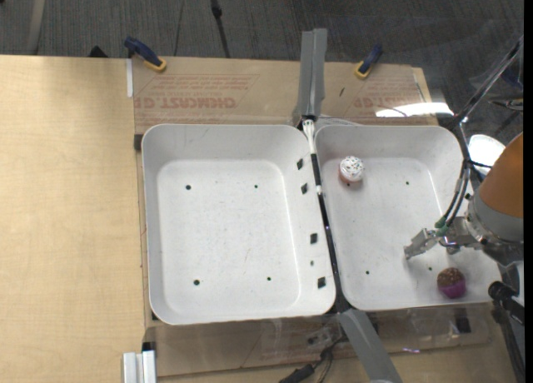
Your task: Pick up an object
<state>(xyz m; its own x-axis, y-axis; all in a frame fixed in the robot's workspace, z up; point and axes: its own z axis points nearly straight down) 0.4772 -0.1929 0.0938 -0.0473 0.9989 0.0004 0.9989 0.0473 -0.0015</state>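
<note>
Purple-bottomed small object [451,282], brownish on top, is your nearest candidate: it lies on the floor of the right bin [391,286], close to that bin's near right corner. A 2nd candidate, a little white speckled ball on a pinkish base [351,169], sits well apart from it, up near the far left corner of the same bin, just beside the divider between the 2 bins. The left bin [166,231] offers nothing for this job.

Your claw [420,244] hovers over the right bin, just up and left of the purple object, with a clear gap between them. Its tips point toward the bin's middle; at this angle you cannot tell whether they are spread or pressed together, and nothing shows between them.

I judge you to be in the approach step, with no grasp made yet. For the next move, you would need to bring the claw toward the near right corner until it is centred over the purple object, then descend with the tips straddling it. Watch the bin wall there: it leaves little room on that side, and a rounded object may roll away from a glancing touch.
</note>
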